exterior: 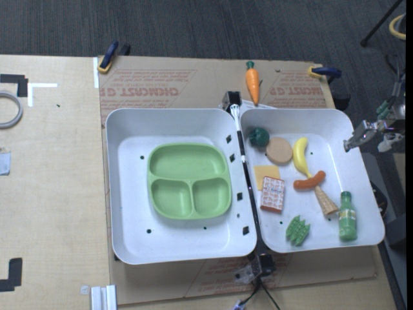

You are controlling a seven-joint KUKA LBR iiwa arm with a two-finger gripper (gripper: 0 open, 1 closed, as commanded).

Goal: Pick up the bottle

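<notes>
Gripper [366,134] hangs at the right bin's [361,173] upper-right rim; whether it is spread, I cannot tell. Lower right in that bin lies the green bottle [347,217]; the left bin [122,192] holds a green 3-compartment tray [190,181].

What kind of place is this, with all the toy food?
Probably a robot lab: two white bins clamped on a bench, toy food like a banana and bottle, and an end effector at the right.
</notes>
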